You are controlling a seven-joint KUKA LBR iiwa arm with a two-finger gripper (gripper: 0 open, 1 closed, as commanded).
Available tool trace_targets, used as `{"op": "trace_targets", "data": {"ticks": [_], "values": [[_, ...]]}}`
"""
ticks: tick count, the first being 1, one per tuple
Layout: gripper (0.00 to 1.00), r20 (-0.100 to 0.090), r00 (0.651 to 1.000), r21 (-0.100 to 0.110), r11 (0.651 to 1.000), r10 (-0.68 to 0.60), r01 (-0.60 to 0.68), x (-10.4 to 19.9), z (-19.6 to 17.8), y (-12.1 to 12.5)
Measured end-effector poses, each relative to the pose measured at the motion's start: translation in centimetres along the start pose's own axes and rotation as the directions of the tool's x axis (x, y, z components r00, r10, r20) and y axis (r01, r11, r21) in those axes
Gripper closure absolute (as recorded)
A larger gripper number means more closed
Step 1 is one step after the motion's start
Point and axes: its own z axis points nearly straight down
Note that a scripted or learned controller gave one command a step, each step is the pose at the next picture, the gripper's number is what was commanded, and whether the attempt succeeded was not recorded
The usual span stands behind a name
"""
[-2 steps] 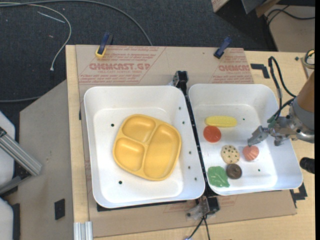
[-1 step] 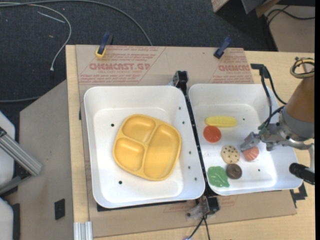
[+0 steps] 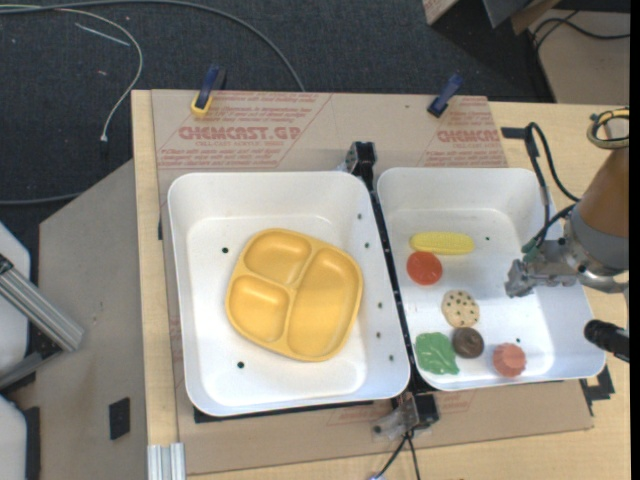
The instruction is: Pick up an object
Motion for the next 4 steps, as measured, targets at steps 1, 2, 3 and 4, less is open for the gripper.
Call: {"op": "trace_targets", "data": {"ticks": [1,2,3,4], "values": [[1.00,0.003,1.000,-0.003,1.000,0.000,0.000,-0.1,-4.7,-0.6],[1.00,0.004,1.000,-0.005,1.000,0.001,-0.001,-0.8,-10.3,-1.3],[1.00,0.003,1.000,-0.002,1.000,-0.001,0.001,-0.9,-12.7,-1.1],[1.00,-0.002,1.000,0.003,1.000,-0.005,0.005,3.6,-12.7,-0.9]]}}
